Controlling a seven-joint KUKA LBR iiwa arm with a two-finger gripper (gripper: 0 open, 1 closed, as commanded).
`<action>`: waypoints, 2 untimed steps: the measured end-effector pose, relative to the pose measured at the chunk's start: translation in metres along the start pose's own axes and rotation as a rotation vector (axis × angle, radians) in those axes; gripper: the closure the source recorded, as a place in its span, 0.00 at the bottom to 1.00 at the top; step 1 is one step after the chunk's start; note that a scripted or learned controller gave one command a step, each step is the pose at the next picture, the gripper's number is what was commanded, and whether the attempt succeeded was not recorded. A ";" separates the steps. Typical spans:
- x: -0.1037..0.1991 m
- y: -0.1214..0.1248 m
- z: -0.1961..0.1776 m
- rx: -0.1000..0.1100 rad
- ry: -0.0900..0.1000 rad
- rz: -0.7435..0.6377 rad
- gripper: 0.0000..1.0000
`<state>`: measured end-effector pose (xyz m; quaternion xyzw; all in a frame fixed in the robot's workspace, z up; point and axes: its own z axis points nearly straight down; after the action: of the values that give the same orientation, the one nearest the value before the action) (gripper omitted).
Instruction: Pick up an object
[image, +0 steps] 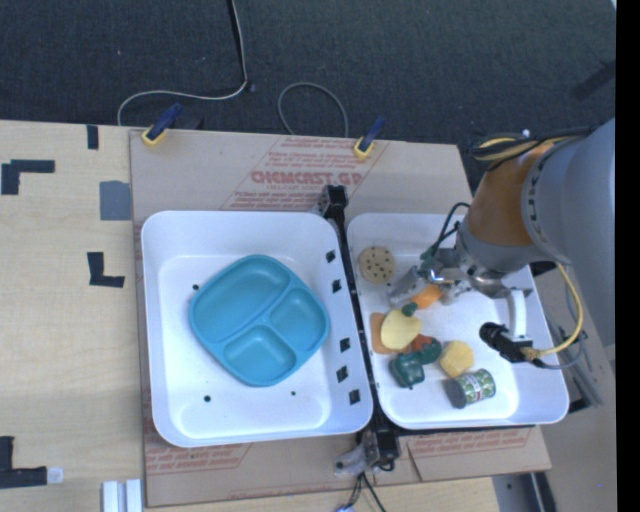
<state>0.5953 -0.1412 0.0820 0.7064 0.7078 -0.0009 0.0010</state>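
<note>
Pincer (425, 285) hovers over right bin (530, 400) — one can (470, 387), one cookie (376, 264).

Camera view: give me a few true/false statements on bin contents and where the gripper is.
1. The blue divided plate lies in the left bin. True.
2. The cookie lies in the left bin. False: it lies in the right bin, near that bin's upper left corner.
3. The gripper is over the right bin, close to the small orange piece. True.
4. The can stands upright on the blue divided plate. False: it lies on its side at the near side of the right bin.
5. The yellow toy lies among the cluster in the right bin. True.
</note>
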 end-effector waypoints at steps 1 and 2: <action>0.010 0.018 -0.005 -0.003 0.000 0.000 0.00; 0.009 0.018 -0.015 -0.004 0.000 0.002 1.00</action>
<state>0.6135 -0.1320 0.0969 0.7070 0.7072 0.0003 0.0024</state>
